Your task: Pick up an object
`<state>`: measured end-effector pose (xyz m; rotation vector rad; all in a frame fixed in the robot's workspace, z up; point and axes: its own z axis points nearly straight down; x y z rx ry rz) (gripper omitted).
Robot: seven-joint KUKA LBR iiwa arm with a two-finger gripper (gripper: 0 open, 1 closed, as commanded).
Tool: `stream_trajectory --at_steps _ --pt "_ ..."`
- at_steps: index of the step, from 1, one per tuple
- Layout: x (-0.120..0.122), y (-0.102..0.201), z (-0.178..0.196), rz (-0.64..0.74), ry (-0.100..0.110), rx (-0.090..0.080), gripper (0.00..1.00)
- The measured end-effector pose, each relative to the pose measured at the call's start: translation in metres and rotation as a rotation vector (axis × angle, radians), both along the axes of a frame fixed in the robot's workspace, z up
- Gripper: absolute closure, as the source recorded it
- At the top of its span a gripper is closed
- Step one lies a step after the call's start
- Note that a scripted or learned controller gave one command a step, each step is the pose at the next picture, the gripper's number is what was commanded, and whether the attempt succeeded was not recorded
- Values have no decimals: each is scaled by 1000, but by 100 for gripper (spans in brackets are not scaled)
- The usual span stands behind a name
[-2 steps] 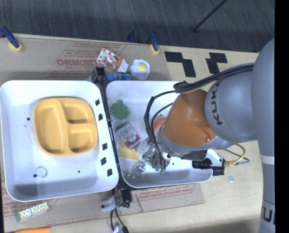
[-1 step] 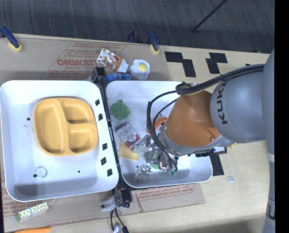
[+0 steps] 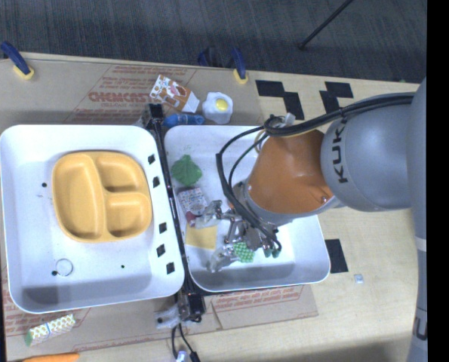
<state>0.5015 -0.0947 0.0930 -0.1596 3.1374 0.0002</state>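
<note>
While low in the right bin [image 3: 303, 266], jaws state unclear, poised by green-white object [image 3: 244, 253], yellow block [image 3: 201, 237].

two white bins [image 3: 13, 202], one yellow tray [image 3: 102, 194] (sectioned)

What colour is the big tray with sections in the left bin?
Yellow; the tray shows plainly in the camera view.
</note>
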Motion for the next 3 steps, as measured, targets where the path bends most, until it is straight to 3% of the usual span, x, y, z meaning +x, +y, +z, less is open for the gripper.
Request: stream_trajectory --at_steps 1,2,3 --pt "-12 -3 -1 462 3 0 0" --pt "-8 -3 -1 910 1 1 0" --pt "-20 -3 -2 916 3 2 0"
